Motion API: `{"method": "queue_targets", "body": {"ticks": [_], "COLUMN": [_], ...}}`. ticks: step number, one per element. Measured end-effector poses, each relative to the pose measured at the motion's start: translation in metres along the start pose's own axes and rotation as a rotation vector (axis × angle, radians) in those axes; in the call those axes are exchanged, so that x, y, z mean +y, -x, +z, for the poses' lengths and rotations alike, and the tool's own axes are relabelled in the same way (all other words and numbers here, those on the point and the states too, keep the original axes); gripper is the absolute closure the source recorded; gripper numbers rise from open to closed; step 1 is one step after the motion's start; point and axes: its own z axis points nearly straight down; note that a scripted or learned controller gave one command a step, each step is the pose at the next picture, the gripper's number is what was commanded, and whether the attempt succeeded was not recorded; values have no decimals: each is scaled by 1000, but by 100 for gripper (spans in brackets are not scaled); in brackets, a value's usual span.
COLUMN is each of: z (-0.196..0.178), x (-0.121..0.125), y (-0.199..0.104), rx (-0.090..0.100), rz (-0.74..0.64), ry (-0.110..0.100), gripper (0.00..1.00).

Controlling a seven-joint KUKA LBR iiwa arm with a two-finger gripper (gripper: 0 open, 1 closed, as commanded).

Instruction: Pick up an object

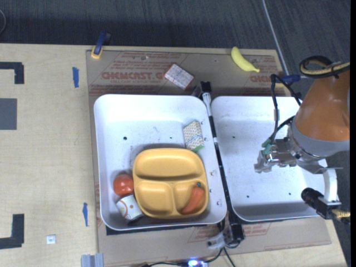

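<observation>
Over right bin (pixel 245 149), hand (pixel 266 163) grip state can't tell; yellow divided tray (pixel 167 177) w/ orange carrot (pixel 193 200) in left bin (pixel 111 127).

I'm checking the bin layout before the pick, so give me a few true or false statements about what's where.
1. The yellow divided plate lies in the left bin. True.
2. The carrot lies in the right bin. False: it rests on the plate.
3. The banana lies outside both bins. True.
4. The claw hangs over the left bin. False: it is over the right bin.
5. The tomato sits beside the plate. True.
</observation>
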Motion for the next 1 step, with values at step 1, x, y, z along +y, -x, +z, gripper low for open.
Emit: {"method": "queue_targets", "body": {"ticks": [1], "z": [-10], "x": [1], "y": [0], "rx": [0], "rz": [0], "ry": [3], "gripper": [100]}}
